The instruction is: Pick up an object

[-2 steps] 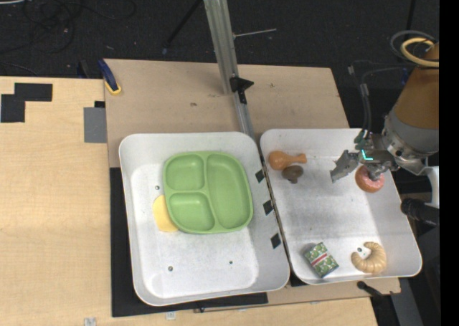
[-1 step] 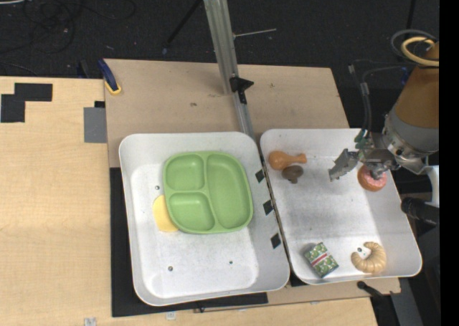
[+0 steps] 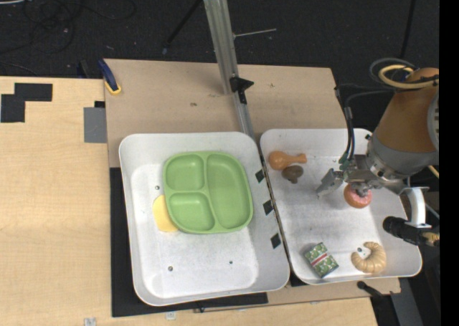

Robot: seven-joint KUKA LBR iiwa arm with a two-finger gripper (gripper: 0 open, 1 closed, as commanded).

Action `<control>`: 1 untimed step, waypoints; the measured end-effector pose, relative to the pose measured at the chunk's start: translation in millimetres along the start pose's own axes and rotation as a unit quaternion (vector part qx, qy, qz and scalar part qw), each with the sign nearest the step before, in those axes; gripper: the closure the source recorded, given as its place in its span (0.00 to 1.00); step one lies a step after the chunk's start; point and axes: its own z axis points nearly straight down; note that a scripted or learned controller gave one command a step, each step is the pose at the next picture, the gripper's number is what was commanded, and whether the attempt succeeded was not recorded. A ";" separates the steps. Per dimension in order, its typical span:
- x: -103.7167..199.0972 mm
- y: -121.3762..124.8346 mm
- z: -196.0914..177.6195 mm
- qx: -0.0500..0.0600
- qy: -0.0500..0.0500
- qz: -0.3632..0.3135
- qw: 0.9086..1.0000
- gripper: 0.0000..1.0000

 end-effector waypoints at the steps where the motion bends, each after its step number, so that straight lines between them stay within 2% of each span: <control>1: 7.4 3.8 61.3 0.000 0.000 0.000 1.000 0.00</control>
